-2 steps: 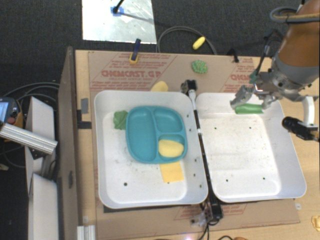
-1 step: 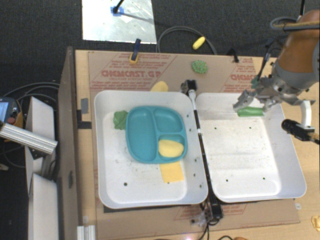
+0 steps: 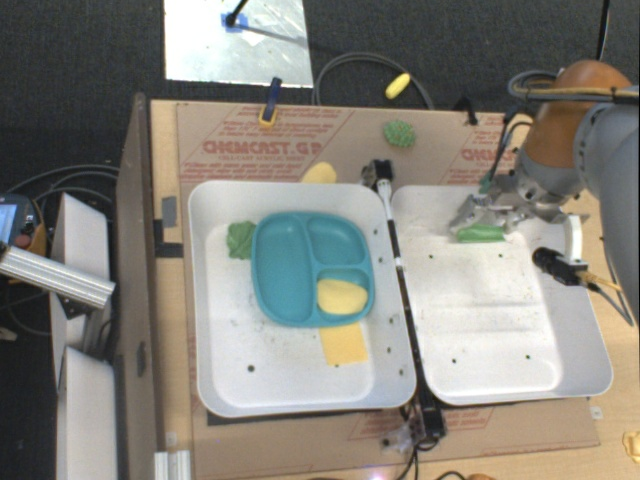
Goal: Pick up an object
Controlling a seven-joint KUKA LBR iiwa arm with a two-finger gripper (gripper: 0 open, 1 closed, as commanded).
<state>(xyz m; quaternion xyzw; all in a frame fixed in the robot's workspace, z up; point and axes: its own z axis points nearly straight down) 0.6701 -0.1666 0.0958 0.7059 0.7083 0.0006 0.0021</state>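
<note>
I see my gripper (image 3: 483, 216) low over the right bin's (image 3: 520, 368) far edge, touching a green object (image 3: 482, 233); I cannot tell whether it grips it. In the left bin (image 3: 220, 368), a teal divided plate (image 3: 300, 268) holds a yellow piece (image 3: 341, 296).

Arm (image 3: 600, 133): grey rounded housing with an orange band above the wrist. Gripper (image 3: 487, 211): grey metal fingers. Dark cables run along the wrist.

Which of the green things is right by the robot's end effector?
The long green piece in the right bin, at the end effector. The leafy one lies in the left bin; the round one sits on cardboard.
</note>
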